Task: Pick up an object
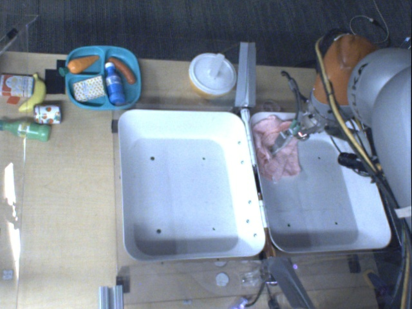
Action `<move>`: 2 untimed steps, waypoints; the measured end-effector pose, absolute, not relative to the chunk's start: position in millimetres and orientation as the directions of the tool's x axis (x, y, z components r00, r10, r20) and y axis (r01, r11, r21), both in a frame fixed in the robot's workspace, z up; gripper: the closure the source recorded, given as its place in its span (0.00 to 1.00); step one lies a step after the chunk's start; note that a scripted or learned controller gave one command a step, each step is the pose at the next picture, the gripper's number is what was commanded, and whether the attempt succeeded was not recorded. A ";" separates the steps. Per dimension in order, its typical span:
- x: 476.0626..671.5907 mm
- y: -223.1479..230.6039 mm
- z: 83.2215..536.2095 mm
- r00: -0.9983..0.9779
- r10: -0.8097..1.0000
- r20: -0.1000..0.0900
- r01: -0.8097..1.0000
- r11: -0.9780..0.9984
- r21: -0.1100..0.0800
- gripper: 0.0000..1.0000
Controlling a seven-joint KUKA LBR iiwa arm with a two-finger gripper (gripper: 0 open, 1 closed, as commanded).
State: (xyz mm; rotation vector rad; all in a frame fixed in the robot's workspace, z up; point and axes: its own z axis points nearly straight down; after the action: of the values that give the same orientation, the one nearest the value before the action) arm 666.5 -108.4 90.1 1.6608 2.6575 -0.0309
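Two white bins on counter. Pink crumpled cloth lies in right bin, far-left corner. Claw down on cloth's upper part, seemingly pinching a fold; grip blurred, cannot tell for sure. Left bin alongside.

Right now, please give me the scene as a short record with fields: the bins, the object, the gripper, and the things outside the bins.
left bin: white, shallow
right bin: white, holds a pink cloth, crumpled, in its far left corner
gripper: low over the cloth's right part; finger state cannot be told
arm: grey with orange band, reaches in from the right
blue tray: far left on the bench, with toy food
white lidded cup: behind the bins
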 end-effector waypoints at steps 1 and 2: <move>600.8 -122.4 91.4 -0.421 0.907 -0.008 0.907 0.421 0.012 0.00; 603.2 -119.5 102.7 -0.423 0.906 -0.008 0.906 0.423 0.017 1.00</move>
State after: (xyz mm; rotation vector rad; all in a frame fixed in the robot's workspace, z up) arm 603.2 -119.5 102.7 1.6783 2.6368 0.0166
